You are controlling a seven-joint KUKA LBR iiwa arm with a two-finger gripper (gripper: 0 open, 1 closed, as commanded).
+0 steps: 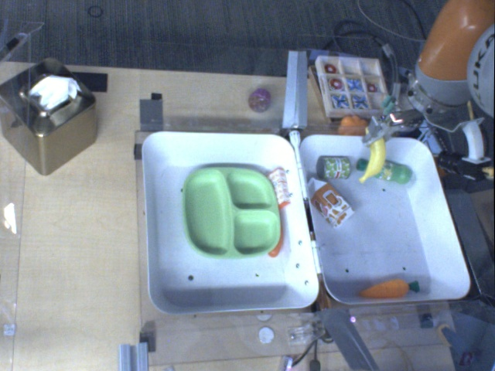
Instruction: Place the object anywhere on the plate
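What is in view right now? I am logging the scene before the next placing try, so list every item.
plate: 1, green, left bin
packet: 1, orange-white, plate's right edge
left bin: 1, white
right bin: 1, white
banana: 1, yellow, right bin top, under claw
can: 1, green, right bin
bottle: 1, green, behind banana
snack pack: 1, orange-white, right bin
carrot: 1, orange, right bin bottom
ball: 1, purple, bench
box: 1, gold, bench left
claw: 1, grey, above banana

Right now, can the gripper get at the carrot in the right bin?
Probably yes. The carrot lies alone by the bin's near wall with nothing on it, and the gripper hangs over the far end by the banana.
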